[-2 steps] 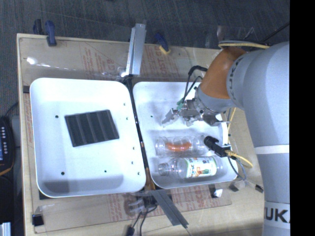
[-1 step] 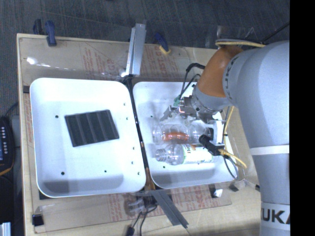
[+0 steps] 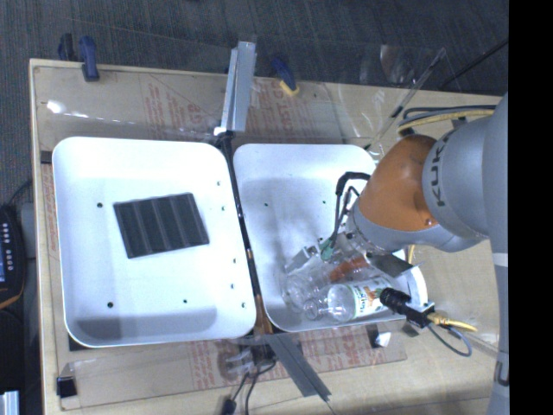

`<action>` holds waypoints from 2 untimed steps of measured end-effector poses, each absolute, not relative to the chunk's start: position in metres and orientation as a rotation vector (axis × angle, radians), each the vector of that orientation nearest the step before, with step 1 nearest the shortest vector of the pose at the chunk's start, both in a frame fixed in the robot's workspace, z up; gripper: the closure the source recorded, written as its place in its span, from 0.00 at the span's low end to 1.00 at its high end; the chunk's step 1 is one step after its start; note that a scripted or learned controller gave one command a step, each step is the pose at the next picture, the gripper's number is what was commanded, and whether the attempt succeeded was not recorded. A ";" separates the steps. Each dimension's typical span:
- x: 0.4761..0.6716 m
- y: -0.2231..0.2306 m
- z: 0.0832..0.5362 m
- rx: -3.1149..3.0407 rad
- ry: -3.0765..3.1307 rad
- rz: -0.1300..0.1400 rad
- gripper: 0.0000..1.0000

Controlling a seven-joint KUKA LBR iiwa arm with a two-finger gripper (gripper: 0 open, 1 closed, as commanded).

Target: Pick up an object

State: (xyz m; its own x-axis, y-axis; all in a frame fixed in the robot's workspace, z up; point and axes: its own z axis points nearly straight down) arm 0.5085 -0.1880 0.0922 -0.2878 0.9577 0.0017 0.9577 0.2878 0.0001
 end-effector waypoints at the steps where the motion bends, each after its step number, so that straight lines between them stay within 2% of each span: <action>1: 0.491 -0.205 0.115 -1.850 -2.534 -0.011 0.00; 2: 0.503 -0.211 0.137 -1.872 -2.523 -0.002 0.00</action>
State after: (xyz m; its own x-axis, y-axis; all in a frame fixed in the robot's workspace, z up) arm 0.5026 -0.2106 0.1373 -0.2898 0.9571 0.0003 0.9571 0.2898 0.0011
